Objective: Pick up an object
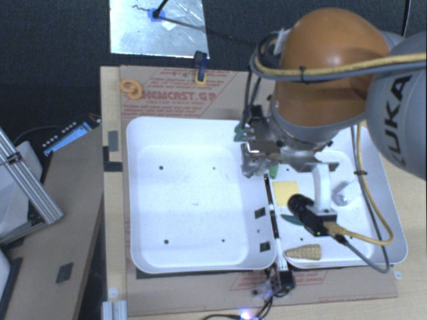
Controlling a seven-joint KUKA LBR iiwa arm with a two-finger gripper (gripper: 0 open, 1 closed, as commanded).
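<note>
Candidate objects lie in the right bin [373,249]. You have a yellow square pad [285,192] lying flat near the bin's left wall, just right of the divider. A ridged tan cone [303,252] lies on its side near the bin's near rim, well apart from the pad. A dark green flat piece [292,217] sits between pad and cone, partly covered by a black cylindrical fitting [308,217] on the arm's tooling. A small pale grey curved item [341,193] rests to the right of a white upright bracket [321,184]; its identity cannot be determined.

The gripper [257,153] hangs over the far end of the divider between the two bins, left of and beyond the yellow pad. Its metal body is in view, but the fingertips are hidden by the tooling, so I cannot tell its state. Nothing is seen between them, and no object is visibly lifted.

The arm [333,65], with its orange band, covers the far half of the right bin. A yellow cable [363,239] loops from the black fitting across the right side of that bin.

The left bin [137,179] shows a white floor with a few small dark dots. Both bins sit on a printed cardboard sheet [173,92], which carries an orange ring [130,87] at its far left corner and a blue and yellow clip [199,67] at its far edge.
</note>
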